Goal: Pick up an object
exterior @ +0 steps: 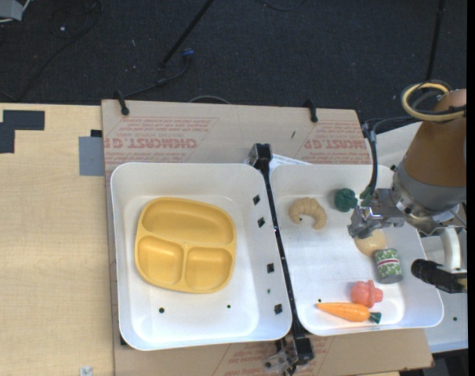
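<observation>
An orange carrot (pixel 343 312) is lying nearest in the right bin (pixel 331 257), a pink toy (pixel 366 292) just behind it, then a green can (pixel 388 265). The gripper (pixel 365 227) is hanging over a tan object (pixel 371 244); its grip cannot be told. A croissant (pixel 309 212) and green piece (pixel 346 200) are sitting farther back, while a yellow tray (pixel 186 244) is resting in the left bin (pixel 135 202)
</observation>
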Robot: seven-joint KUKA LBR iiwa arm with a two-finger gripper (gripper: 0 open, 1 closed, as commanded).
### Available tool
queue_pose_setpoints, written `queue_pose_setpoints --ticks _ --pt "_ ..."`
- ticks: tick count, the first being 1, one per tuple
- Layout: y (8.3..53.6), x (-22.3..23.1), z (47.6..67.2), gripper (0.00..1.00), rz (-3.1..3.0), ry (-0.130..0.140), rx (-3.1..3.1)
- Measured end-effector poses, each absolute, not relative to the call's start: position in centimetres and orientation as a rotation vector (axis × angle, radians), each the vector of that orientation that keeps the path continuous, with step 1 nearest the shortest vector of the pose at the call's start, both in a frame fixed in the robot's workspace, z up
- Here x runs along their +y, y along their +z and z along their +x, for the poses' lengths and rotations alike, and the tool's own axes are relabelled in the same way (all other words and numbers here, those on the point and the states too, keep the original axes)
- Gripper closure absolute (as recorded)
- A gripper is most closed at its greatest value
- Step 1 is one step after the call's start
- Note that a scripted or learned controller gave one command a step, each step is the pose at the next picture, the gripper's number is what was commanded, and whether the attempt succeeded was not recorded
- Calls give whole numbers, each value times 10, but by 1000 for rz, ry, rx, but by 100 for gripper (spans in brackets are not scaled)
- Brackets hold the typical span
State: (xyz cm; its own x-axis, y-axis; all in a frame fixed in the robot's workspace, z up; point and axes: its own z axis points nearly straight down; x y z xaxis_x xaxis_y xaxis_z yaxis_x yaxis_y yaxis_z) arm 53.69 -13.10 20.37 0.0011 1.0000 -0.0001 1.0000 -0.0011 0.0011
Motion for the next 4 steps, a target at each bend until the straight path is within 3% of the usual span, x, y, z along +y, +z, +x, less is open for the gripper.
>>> queue_pose_setpoints --ticks 1,3,4 --pt "238 -132 537 100 2219 1 2222" --pt "237 -13 538 100 2218 -1 2231" --pt "243 42 525 100 2219 -2 2232"
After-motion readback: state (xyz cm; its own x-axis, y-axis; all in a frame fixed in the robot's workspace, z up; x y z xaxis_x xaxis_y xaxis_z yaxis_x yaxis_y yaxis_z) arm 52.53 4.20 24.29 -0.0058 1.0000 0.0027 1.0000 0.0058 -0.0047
